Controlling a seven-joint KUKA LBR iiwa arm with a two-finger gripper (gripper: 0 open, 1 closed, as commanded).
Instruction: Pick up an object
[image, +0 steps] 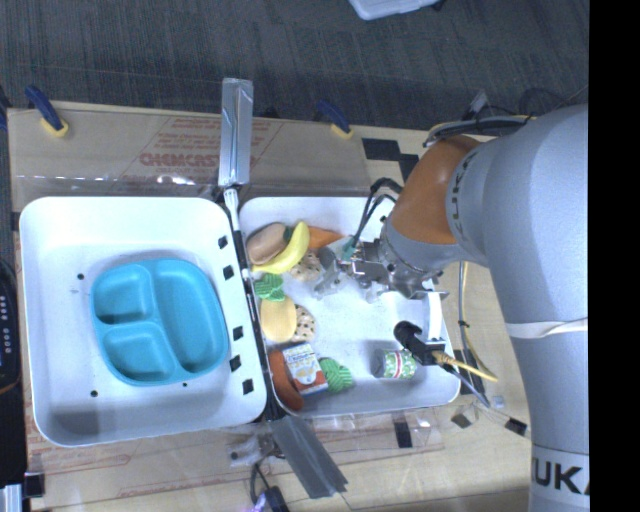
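Arm (520, 220) fills my right side, its gripper (345, 270) low inside the right bin (440, 395). I can't tell how its fingers stand. I judge this the reach, nothing gripped yet. The banana (292, 250) lies just left of the gripper, near the cookie (278, 320); next I'd want it centred over one item.

My hand (338, 272) sits low in the right bin (440, 395), over bare floor just right of the banana (291, 250) and bun (265, 241); what it holds, if anything, I cannot make out. Along that bin's left wall: orange piece (322, 237), green item (269, 288), yellow round (277, 319), carton (301, 366). A small can (397, 364) lies near the front. The left bin (40, 300) carries a blue divided tray (158, 320).
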